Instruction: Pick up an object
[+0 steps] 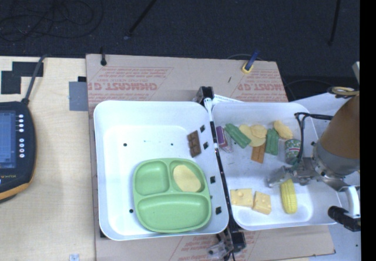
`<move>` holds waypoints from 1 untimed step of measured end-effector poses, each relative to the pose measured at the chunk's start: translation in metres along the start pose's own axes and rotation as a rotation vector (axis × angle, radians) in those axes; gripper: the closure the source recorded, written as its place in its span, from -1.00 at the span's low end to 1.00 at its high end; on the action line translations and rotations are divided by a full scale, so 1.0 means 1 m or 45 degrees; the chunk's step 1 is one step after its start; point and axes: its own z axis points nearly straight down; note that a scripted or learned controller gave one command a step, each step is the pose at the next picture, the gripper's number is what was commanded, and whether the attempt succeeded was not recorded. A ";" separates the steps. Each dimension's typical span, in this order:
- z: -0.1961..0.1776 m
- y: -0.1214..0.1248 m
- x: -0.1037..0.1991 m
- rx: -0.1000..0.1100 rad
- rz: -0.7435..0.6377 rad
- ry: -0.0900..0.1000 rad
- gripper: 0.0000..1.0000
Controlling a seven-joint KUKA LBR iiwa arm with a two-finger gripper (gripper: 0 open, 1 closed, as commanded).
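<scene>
The right bin [317, 218] holds several toy foods. Among them are a yellow corn cob [288, 196], two pale cheese blocks [241, 197] [262, 202], an orange block [258, 154], two green pieces [238, 135] [272, 141], yellow pieces [257, 132] [282, 129] and a small can [292, 149]. My gripper [286, 178] reaches in from the right and hangs low over this bin. It sits just above the top end of the corn cob and below the can. Nothing is visibly held in it.
The left bin [111, 136] carries a green divided plate [171, 204] with a yellow piece [187, 178] in one compartment, and a brown chocolate piece [194, 143] near the divider. A purple item [221, 135] lies at the right bin's left wall. A teach pendant [14, 148] rests far left.
</scene>
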 end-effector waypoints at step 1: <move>-0.016 0.004 -0.001 -0.006 0.001 0.002 1.00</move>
